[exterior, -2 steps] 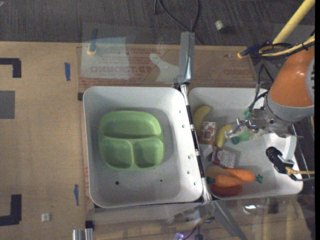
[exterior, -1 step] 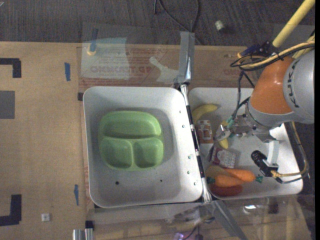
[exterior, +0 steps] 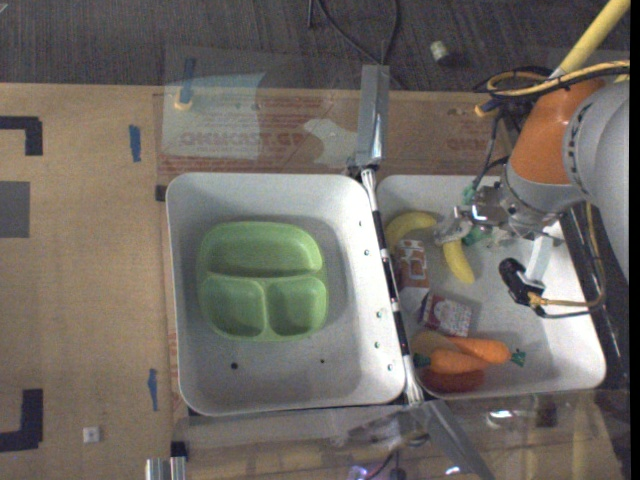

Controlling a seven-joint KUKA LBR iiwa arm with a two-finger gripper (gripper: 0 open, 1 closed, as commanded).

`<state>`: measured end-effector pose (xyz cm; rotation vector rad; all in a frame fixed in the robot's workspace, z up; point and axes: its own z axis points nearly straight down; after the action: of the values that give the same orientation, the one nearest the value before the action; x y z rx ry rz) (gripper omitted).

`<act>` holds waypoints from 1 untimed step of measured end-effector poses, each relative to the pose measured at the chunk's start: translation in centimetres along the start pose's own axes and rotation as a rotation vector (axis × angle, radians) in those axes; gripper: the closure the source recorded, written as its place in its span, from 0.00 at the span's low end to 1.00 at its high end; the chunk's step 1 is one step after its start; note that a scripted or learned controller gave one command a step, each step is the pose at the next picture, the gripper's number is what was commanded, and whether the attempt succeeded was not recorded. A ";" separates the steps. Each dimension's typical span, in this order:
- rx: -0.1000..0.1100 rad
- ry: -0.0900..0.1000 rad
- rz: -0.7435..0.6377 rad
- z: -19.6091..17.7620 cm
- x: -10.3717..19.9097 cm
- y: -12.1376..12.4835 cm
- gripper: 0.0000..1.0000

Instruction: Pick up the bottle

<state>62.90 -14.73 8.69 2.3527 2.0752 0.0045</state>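
The task looks barely begun. The gripper (exterior: 468, 224) hangs over the upper part of the right bin (exterior: 575, 363), reaching in from the right side, and it is too small and cluttered here to tell whether it is open or closed. Nothing can be seen held in it.

The thing that best fits a bottle (exterior: 413, 262) is a small pale one with a red and orange label. It lies in the right bin close to the wall that the two bins share, just under a rounded yellow piece of fruit (exterior: 408, 227) and just left of a banana (exterior: 458, 262). I cannot be sure of its shape at this size. It rests on the bin floor, to the left of the gripper and a little below it, so it has not been lifted.

Further down the same bin are a red and white packet (exterior: 447, 315) and two carrots (exterior: 470, 352). The left bin (exterior: 300, 383) holds a green divided plate (exterior: 262, 278).

By my reading, the reach across to the bottle, the grasp and the lift are all left to do, and the fruit crowding it may get in the way
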 end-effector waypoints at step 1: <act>0.014 0.006 0.001 0.1 -5.0 4.5 0.00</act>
<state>66.75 -20.24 8.61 2.3641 2.0837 -0.0035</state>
